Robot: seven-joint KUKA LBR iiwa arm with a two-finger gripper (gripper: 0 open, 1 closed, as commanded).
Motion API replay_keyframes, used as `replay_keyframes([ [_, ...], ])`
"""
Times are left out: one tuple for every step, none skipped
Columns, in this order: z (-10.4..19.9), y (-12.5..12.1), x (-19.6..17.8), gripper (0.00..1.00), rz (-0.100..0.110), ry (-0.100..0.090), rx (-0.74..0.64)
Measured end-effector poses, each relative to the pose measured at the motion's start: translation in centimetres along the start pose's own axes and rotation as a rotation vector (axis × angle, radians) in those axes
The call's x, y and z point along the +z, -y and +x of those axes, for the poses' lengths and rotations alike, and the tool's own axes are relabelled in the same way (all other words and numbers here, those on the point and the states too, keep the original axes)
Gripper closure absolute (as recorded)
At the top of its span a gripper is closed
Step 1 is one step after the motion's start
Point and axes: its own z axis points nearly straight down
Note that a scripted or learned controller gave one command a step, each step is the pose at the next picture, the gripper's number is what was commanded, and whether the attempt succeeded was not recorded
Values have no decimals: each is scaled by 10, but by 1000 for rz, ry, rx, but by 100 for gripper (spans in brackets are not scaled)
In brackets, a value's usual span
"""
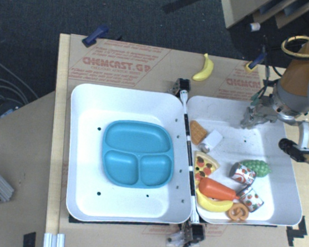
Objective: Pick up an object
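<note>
My gripper (251,118) hangs over the far right part of the right bin (287,181), above bare white floor. Nothing shows in it. The toys lie nearer and to the left: a brown waffle piece (197,132), a white block (213,139), a pizza slice (206,165), an orange-red carrot (217,188), a yellow banana (213,204) and a pretzel (238,212). Two small cans (243,173) (251,198) and a green broccoli (257,167) lie at the bin's middle right, below the gripper.
The left bin (82,139) holds a blue divided plate (137,153). A second yellow banana (203,69) lies outside the bins on the cardboard at the back. Blue clamps (94,36) (255,62) sit at the bench's far edge.
</note>
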Motion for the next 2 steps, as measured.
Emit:
replay_keyframes([
  [0,0,0,0,0,0,0],
  [0,-1,-10,100,-3,2,-1],
])
